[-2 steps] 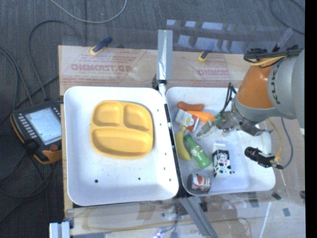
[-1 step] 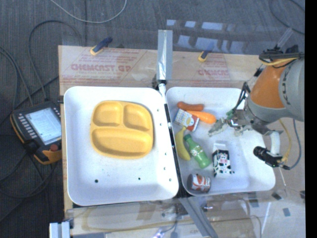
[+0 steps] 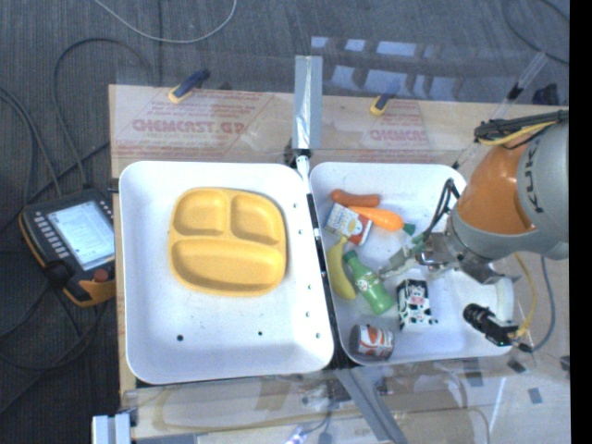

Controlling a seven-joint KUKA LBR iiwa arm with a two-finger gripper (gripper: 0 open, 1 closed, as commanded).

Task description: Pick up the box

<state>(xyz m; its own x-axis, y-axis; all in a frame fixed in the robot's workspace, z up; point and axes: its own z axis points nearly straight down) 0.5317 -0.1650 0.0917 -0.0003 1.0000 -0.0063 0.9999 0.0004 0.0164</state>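
Box (image 3: 345,222) w/ orange label is lying in right bin (image 3: 435,336), touching carrot (image 3: 379,217); gripper (image 3: 413,250) is hovering just right of it, fingers' state: can't tell.

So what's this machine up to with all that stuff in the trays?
A robot arm reaches from the right over the right bin, which holds a small box, a carrot, a sausage, a green bottle, a banana, a can and a cow carton. Its gripper sits low among them, right of the box. The left bin holds a yellow tray.
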